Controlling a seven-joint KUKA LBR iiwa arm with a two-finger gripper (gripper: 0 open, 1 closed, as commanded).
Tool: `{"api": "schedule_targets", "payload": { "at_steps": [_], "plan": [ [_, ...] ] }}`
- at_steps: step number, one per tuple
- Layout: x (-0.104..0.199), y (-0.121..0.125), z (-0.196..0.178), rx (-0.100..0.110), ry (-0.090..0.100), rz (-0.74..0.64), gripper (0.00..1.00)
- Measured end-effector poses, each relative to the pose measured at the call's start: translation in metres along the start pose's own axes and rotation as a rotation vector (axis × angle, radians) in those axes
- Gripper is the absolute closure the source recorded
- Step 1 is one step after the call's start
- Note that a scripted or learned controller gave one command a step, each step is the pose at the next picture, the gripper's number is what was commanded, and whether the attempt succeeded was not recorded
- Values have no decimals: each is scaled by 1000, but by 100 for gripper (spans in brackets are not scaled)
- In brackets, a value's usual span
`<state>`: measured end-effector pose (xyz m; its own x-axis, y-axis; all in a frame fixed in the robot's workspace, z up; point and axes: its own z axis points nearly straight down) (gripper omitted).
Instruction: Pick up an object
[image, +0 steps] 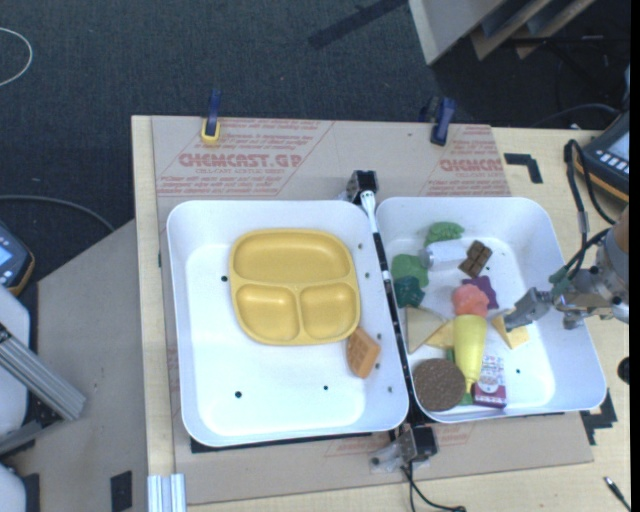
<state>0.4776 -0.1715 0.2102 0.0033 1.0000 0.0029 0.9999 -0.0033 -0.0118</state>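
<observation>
Bench (300, 165) surface of brown cardboard is carrying two shallow white bins side by side. The left white bin (200, 400) is holding a yellow plastic three-compartment plate (295, 285) in its upper half, and a small tan waffle-like square (363, 352) is lying just beside the plate's lower right corner. The right white bin (570, 370) is holding a cluster of toy foods along its left and middle: a green leafy piece (444, 233) at the top, a dark green rounded piece (408, 275) below it, a small brown block (475, 258), an orange-red ball (469, 298) touching a purple piece (486, 290), a yellow corn-shaped cylinder (469, 342) lying upright in the picture, a pale yellow wedge (425, 330), a round brown cookie-like disc (439, 383) and a small printed packet (490, 382).

The grey two-finger gripper (522, 312) is reaching in from the right over the right bin, its tip sitting beside a small yellow piece (516, 335). Whether it is open or closed cannot be told, and nothing is visibly gripped.
</observation>
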Motion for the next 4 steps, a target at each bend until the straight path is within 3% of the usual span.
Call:
{"api": "schedule_targets", "payload": {
  "at_steps": [1,3,4],
  "plan": [
    [0,3,-5,-11,-3,-3,0],
    [0,4,101,-5,0,-2,0],
    [0,3,127,-8,-2,-2,0]
  ]
}}
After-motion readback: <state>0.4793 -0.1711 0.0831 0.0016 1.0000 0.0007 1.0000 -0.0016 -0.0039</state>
